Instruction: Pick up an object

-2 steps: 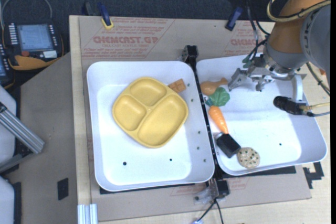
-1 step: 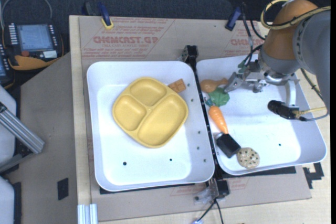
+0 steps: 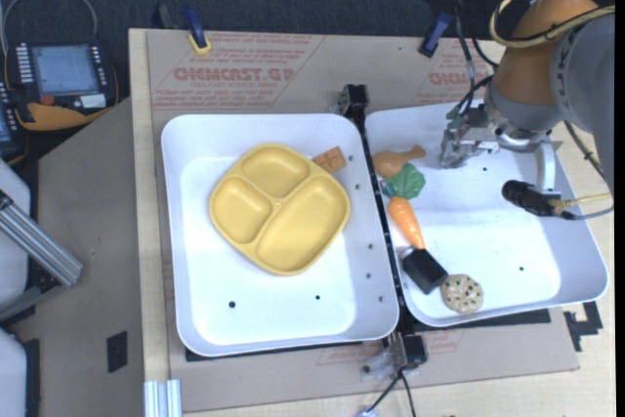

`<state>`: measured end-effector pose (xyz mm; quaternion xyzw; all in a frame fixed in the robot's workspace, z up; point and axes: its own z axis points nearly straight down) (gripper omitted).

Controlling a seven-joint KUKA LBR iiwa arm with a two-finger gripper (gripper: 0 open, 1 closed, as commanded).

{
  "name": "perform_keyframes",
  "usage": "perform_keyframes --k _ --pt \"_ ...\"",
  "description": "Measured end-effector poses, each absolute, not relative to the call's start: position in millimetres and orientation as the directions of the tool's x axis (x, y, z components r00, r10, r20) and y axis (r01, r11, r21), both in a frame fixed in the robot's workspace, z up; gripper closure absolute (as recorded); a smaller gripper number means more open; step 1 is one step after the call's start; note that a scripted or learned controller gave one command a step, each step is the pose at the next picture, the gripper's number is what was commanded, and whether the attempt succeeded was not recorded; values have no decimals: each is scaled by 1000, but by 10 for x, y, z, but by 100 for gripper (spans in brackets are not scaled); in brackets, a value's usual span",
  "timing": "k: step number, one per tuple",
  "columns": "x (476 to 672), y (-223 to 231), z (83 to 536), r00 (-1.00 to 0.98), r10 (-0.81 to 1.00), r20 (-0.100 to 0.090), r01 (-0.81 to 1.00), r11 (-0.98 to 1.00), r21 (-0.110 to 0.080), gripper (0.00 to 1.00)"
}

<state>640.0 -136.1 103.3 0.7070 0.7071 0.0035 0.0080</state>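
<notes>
Two white bins on desk [image 3: 156,210]. Left bin [image 3: 195,288]: yellow divided plate [image 3: 279,207], small brown block [image 3: 330,159] at its upper-right edge. Right bin [image 3: 547,259]: carrot with green top [image 3: 404,215], tan drumstick-like piece [image 3: 398,158], black block [image 3: 424,270], speckled cookie [image 3: 461,292], all along its left side. Gripper [image 3: 457,149] low over right bin's top, near drumstick; jaws' state cannot tell, tips blurred.

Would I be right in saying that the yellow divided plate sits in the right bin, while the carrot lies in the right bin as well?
Not quite: the camera view shows the yellow divided plate in the left bin. The carrot does lie in the right bin.
</notes>
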Motion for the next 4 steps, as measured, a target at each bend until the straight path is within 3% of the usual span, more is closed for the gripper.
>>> perform_keyframes --k 2,4 --pt "6375 -1297 2174 -1 1000 -2 1000 1 7 100" --pt "6169 -242 2181 -5 1000 2 1000 5 -2 100"
